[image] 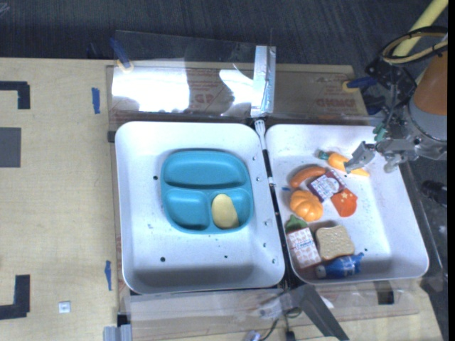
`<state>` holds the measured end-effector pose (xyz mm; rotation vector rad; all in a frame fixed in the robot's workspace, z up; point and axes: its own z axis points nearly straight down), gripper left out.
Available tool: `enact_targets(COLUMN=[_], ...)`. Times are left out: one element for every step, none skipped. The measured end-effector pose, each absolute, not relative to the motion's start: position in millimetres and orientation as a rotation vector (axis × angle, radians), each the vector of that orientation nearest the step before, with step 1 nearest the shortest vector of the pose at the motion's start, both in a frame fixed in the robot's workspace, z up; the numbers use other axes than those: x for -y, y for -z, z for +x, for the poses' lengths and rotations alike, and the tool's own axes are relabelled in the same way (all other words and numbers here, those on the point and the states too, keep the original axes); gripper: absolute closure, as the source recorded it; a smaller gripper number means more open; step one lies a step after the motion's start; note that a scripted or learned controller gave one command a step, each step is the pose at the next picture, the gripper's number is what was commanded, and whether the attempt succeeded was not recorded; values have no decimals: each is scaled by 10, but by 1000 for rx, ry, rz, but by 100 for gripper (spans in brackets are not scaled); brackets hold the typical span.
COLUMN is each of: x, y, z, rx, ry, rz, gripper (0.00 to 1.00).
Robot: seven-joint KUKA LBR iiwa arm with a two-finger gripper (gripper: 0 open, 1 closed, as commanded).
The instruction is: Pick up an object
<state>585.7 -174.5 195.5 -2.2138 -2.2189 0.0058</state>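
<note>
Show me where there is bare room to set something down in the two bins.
Left bin: bare floor rings the blue tray, widest along the near edge. Right bin: free floor between the bread slice and right wall. Crowded: the left half, from pumpkin to blue bottle.

Clear sheet (192,77) behind white bins (135,190)

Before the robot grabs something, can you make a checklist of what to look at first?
1. Gripper above the right bin: ok.
2. Gripper holding nothing: ok, nothing shows between its fingers.
3. Fingers open: ok, they stand apart.
4. A toy close by: ok, the carrot lies just beside it.
5. Toys have room around them: not ok, the pumpkin, purple packet and tomato are bunched together.
6. Blue tray with the yellow piece out of the way: ok, left bin.
</note>
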Motion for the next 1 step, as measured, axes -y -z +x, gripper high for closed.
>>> enact_targets(x=[1785], y=[-1041], z=[6051], rx=[2057], ry=[0], rz=[-2372], gripper=[0])
